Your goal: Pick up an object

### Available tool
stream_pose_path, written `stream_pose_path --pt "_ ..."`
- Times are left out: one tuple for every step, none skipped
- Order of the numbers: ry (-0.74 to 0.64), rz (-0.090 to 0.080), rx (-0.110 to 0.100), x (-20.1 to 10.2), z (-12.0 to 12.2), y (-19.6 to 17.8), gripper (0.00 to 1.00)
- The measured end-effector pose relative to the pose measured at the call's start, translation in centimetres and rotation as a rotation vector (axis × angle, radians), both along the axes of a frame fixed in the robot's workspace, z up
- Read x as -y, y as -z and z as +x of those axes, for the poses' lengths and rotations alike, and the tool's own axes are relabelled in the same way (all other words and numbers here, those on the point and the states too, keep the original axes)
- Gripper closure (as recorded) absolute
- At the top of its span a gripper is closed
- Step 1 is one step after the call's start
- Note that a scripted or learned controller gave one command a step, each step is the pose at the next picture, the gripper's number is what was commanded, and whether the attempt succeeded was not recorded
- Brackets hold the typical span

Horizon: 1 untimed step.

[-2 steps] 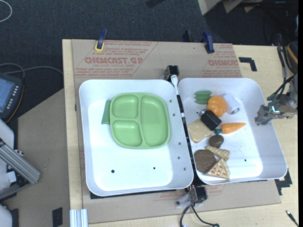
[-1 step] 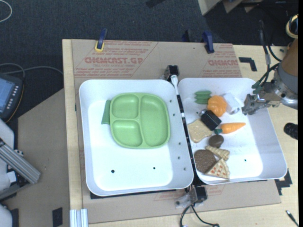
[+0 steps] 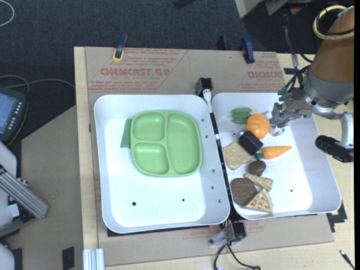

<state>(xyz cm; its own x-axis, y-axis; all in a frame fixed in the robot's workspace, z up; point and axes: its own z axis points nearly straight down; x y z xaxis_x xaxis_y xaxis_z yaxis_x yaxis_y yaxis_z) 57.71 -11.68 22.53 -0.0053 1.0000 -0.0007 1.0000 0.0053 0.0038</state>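
Over the right bin (image 3: 320, 167) we are seeing the pincer (image 3: 278, 122) hanging just right of the orange ball (image 3: 258, 125); whether it is apart or together we cannot tell. Left of that ball we are finding a green divided plate (image 3: 166, 143) lying in the left bin (image 3: 112, 167). Behind it, the board (image 3: 169, 72) is reading "CHEMCAST" in red.

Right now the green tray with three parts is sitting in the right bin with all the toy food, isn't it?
Not quite. The camera view shows the green tray with three parts sitting in the left bin, by itself. The toy food, like the carrot and the orange, is in the right bin, where the gripper is.
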Motion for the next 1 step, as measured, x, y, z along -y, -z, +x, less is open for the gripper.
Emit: stream_pose_path --pt "-0.001 0.002 0.000 -5.24 2.62 0.95 1.00"
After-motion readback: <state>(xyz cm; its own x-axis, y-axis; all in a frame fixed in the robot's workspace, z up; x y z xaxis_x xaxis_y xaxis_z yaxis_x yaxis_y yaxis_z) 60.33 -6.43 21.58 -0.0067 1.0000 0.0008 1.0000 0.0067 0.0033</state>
